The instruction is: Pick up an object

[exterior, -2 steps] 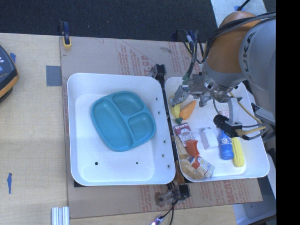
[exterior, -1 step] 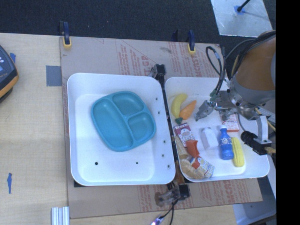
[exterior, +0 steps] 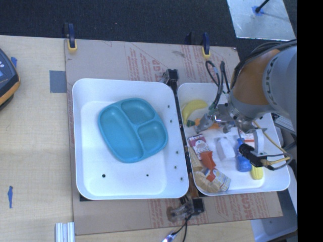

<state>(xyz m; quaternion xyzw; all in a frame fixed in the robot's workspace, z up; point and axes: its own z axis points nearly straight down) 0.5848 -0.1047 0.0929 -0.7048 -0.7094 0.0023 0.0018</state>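
The right bin [exterior: 282, 183] holds several small things. A yellow curved piece [exterior: 194, 109] lies at its upper left. A red and white packet [exterior: 201, 149] and a tan snack bag [exterior: 212, 180] lie along its left side. A blue item [exterior: 243, 163] with a yellow piece [exterior: 257, 173] sits toward the right, next to a white packet [exterior: 225, 148]. My gripper [exterior: 214, 120] hangs low over the bin's upper middle, just right of the yellow curved piece, with an orange bit [exterior: 206, 121] by its tip.
The left bin [exterior: 83, 175] carries a blue divided plate [exterior: 132, 129]. Blue clamps [exterior: 71, 34] pin the cardboard at the back edge. A dark device [exterior: 6, 77] lies at the far left of the bench. Cables [exterior: 275, 158] trail off the wrist over the right bin.
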